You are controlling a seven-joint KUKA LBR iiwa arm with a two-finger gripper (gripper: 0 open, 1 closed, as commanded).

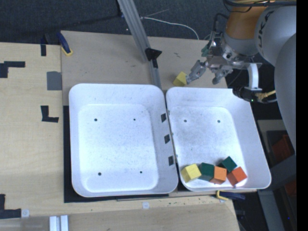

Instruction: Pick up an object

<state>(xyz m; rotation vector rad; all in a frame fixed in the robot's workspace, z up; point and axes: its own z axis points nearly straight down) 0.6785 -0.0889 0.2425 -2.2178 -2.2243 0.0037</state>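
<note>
Several small blocks lie bunched in the near corner of the right bin: a yellow block, a dark green block, an orange block, a green block and a red block. Another yellow block rests on the bench just beyond that bin's far rim. My gripper hangs above the far rim of the right bin, open, with nothing between its fingers. Its left finger is just right of the bench's yellow block.
The left bin stands beside the right one. A grey metal bar slants across the bench behind the bins. A white cable lies at the back, and black tape marks sit on the left.
</note>
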